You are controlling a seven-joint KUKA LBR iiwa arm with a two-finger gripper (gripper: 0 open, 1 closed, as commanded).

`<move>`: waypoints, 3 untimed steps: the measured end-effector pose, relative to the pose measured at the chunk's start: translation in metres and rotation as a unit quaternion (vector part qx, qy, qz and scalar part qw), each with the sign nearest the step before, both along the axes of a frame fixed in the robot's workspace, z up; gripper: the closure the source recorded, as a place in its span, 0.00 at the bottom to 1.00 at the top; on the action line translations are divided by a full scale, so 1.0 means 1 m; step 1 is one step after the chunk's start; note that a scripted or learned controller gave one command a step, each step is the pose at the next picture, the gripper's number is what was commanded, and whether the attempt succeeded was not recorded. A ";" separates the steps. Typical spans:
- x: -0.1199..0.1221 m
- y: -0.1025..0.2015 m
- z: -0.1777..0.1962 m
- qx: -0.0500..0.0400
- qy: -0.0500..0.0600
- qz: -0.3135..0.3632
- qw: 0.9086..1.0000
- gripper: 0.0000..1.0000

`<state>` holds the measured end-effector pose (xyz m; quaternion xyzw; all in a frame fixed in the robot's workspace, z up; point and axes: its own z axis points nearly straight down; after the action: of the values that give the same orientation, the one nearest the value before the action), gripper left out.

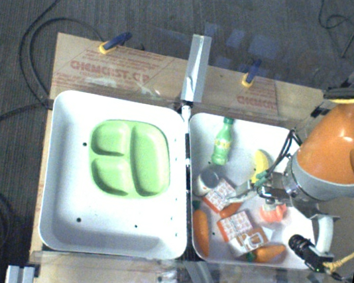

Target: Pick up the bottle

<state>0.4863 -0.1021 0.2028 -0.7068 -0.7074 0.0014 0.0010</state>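
Green-capped plastic bottle point(222, 142) with yellow-green contents: you see it standing near the far wall of the right white bin point(193, 167), well apart from the gripper point(265, 186), which hovers above orange-and-white packets point(235, 214) nearer that bin's middle.

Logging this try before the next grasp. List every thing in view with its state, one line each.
bottle: lying in the right bin, cap toward the far wall, not gripped
tool: low over the right bin, right of the bottle, apart from it
green tray: flat in the left bin, nothing in its compartments
left carrot: lying at the near-left of the right bin
right carrot: lying by the near wall
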 end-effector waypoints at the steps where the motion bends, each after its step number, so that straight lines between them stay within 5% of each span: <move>1: -0.002 0.028 0.080 0.001 -0.001 0.015 1.000 0.00; 2: 0.052 -0.002 0.050 -0.001 -0.001 0.039 0.999 0.00; 3: 0.098 0.042 0.004 0.000 0.000 0.053 0.999 0.00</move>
<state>0.5845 -0.0602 0.2066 -0.6681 -0.7441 0.0014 0.0010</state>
